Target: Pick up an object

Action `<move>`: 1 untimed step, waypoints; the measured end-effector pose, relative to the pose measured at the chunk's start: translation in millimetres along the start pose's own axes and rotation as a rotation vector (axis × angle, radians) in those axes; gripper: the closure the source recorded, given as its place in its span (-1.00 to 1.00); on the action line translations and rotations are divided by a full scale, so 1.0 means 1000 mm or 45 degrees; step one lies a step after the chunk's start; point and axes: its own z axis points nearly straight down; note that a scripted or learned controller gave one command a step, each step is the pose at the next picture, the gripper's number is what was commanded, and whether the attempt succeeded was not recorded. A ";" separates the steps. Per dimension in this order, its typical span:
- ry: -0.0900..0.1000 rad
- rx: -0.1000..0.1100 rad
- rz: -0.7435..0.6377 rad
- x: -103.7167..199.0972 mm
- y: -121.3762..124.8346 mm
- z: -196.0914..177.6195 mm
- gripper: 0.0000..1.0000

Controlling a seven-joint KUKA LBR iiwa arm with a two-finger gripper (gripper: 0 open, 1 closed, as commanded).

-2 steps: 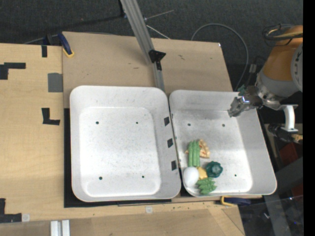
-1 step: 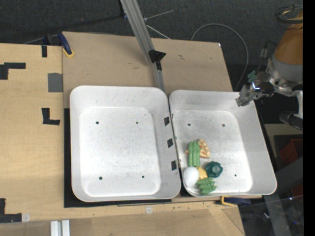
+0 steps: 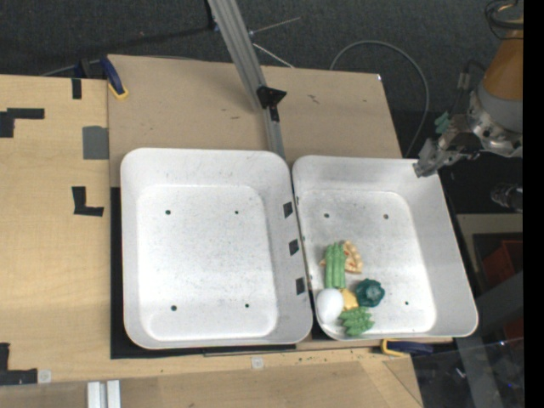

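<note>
Several small toys lie clustered at the near left of the right bin [image 3: 425,228]: a long green piece [image 3: 336,267], a tan piece [image 3: 353,257] beside it, a dark teal round one [image 3: 370,292], a white ball [image 3: 329,301], a small yellow bit [image 3: 349,299] and a light green lump [image 3: 357,320]. My gripper [image 3: 427,161] hovers over the far right corner of that bin, well away from the toys, with nothing seen between its fingers.
The left bin [image 3: 204,245] lies alongside, joined by black clips at the shared wall. A grey metal bar [image 3: 246,53] slants down to the bins' far junction. The arm [image 3: 501,83] stands at the right edge.
</note>
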 end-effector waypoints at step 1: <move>0.003 0.003 -0.006 0.061 0.007 -0.003 1.00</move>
